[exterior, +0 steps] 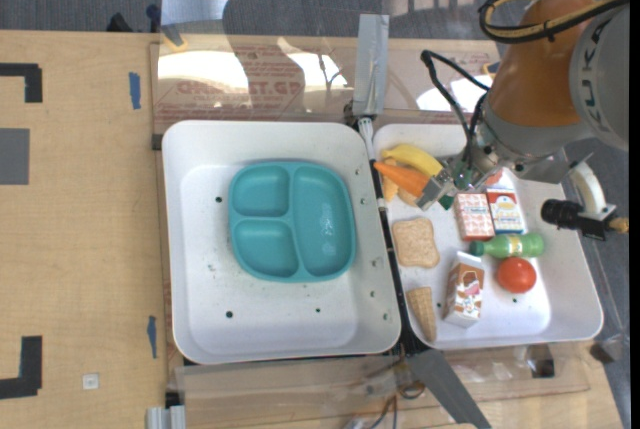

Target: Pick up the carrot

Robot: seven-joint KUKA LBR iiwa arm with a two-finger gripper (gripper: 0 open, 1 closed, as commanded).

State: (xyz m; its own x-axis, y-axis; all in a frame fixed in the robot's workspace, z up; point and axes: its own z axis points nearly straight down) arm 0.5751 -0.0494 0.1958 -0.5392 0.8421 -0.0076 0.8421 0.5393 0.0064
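Note:
The orange carrot [400, 179] lies at the left end of the right bin [575, 317], just below a yellow banana [413, 157] and close to the divider between the bins. My gripper [438, 191] is down in the right bin at the carrot's right end, touching it or nearly so. The grey arm with its orange band comes in from the upper right and hides the bin's back corner. From this angle I cannot make out whether the carrot is gripped.
The left bin [190, 317] holds a teal divided plate [293, 220]. In the right bin lie a bread slice [415, 242], a cracker [422, 310], a juice carton [465, 289], a tomato [516, 274], a green bottle [510, 245] and two small boxes [473, 214].

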